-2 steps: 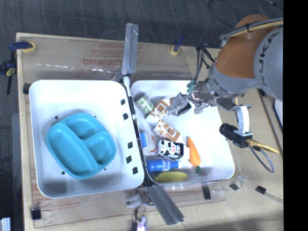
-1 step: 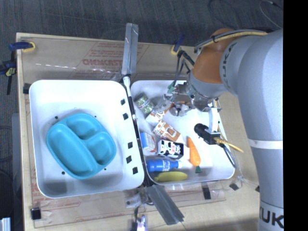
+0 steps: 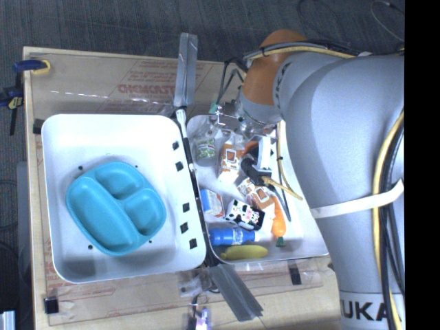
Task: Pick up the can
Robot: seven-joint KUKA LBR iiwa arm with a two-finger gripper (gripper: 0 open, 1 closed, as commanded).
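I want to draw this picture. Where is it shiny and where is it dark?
In the camera view, the left bin glares bright white along its walls; the blue tray casts a soft shadow toward the bin's lower edge; the arm shades the cluttered right bin, where small things look fuzzy.

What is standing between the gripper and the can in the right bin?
I cannot pick out a can with certainty in the right bin. The arm covers much of that bin, and the gripper hangs over a clear cup at its far end, beside small packets.
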